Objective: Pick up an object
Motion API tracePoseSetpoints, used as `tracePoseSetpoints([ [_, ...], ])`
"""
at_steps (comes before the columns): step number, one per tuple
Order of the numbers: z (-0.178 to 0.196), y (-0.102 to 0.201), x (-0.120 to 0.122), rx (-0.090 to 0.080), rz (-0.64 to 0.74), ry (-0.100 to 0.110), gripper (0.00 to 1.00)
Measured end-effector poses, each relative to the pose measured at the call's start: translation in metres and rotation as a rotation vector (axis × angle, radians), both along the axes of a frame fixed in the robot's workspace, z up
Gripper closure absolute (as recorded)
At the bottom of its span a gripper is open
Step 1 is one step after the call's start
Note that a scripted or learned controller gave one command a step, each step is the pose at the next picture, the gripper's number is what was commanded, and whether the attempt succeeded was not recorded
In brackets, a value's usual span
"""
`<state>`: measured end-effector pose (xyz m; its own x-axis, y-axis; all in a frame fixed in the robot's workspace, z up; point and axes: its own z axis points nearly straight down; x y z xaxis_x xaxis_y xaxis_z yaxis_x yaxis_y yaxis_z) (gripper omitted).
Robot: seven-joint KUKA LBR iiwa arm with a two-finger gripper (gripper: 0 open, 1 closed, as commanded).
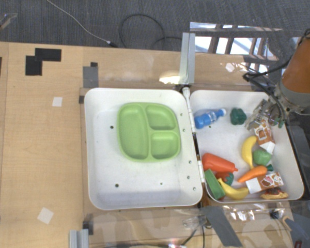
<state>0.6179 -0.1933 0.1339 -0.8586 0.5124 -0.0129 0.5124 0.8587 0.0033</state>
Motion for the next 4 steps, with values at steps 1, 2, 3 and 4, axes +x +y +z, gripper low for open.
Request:
tracePoseSetpoints([
  [1,-0.001,0.001,0.000,0.001,0.001,0.001,0.00],
  [2,-0.045,-0.009,-0.034,0.005,-0.071,0.000,0.00],
  [3,-0.045,0.040,-0.060,0.003,-0.100,-0.001,0.00],
  [4,-0.030,0.040,-0.055,0.001,-0.098,-0.016,1.00],
])
